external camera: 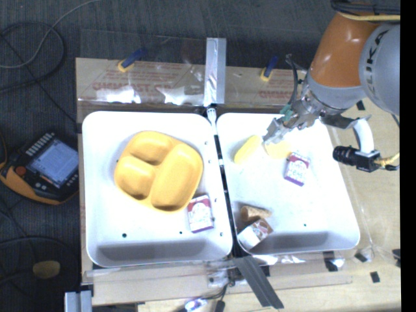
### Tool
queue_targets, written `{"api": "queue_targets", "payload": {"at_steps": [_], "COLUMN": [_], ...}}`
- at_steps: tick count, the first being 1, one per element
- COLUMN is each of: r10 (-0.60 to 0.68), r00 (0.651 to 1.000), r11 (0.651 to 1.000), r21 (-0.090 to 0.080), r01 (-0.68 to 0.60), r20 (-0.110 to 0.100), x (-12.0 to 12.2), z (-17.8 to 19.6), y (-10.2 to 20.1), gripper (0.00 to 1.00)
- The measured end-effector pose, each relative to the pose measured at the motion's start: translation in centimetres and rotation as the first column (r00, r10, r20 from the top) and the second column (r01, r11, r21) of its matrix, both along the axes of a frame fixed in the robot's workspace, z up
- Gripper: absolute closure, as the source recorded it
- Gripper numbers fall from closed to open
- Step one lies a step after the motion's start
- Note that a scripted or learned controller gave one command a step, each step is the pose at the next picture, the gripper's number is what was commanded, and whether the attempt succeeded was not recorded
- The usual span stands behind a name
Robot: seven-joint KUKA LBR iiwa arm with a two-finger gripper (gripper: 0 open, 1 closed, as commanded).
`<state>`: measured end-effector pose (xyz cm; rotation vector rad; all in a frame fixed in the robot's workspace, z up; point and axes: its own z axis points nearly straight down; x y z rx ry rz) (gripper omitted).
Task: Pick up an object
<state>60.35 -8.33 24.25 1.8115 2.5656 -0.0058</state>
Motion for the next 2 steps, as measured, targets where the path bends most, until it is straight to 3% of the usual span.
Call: {"api": "queue_targets", "payload": {"at_steps": [1, 2], "r10": [0.216, 0.407], "r00": [0.976, 0.914], "r11": [0.976, 0.914], "r21": [0.001, 0.002], "r01": [-0.216, -0.407], "r20": [0.001, 0.0], "x": [3.4, -1.3], "z": [-0.9, -5.9], "y": [6.2, -0.9], "gripper": [1.0, 1.0]}}
